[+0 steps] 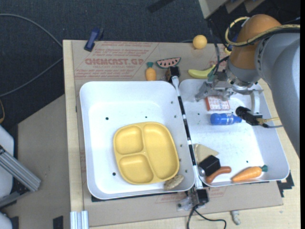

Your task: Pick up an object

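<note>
My gripper [218,90] hangs over the far end of the right bin [267,142], just above a small red-and-white packet [218,103]. A blue bottle [225,119] lies on its side just in front of the packet. Toward the bin's near end lie an orange carrot [248,173], a brown sausage [218,173], a black block [208,164] and a tan wedge [205,150]. The gripper's body hides part of the packet.
The left bin [95,109] holds a yellow divided plate [145,152] and a brown cookie [174,181] at its near rim. Behind the bins on the board lie a banana [201,72], an orange ball [200,42], a watermelon slice [169,61] and a small orange fruit [151,73].
</note>
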Tool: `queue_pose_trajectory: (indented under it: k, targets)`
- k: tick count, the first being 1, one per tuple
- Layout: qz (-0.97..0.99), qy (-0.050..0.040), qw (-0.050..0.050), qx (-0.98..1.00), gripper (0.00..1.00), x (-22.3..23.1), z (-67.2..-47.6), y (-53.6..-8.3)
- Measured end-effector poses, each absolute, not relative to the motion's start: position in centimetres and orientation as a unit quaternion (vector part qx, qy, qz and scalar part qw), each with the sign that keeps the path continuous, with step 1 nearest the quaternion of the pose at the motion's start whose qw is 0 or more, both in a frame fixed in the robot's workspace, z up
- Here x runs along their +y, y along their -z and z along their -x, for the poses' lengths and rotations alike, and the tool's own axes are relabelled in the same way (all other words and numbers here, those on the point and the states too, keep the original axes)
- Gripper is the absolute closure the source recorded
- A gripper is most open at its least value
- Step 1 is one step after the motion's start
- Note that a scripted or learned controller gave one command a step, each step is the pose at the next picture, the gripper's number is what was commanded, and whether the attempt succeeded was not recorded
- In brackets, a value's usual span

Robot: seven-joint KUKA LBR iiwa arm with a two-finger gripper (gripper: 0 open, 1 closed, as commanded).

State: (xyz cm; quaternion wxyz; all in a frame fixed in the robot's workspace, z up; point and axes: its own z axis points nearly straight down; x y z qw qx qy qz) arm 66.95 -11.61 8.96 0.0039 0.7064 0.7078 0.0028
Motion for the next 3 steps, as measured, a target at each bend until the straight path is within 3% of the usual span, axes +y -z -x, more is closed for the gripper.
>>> queue_pose_trajectory:
  k: [3]
  targets:
    - [-0.707, -0.0033, 0.006, 0.708, 0.0, -11.6, -66.18, -9.04]
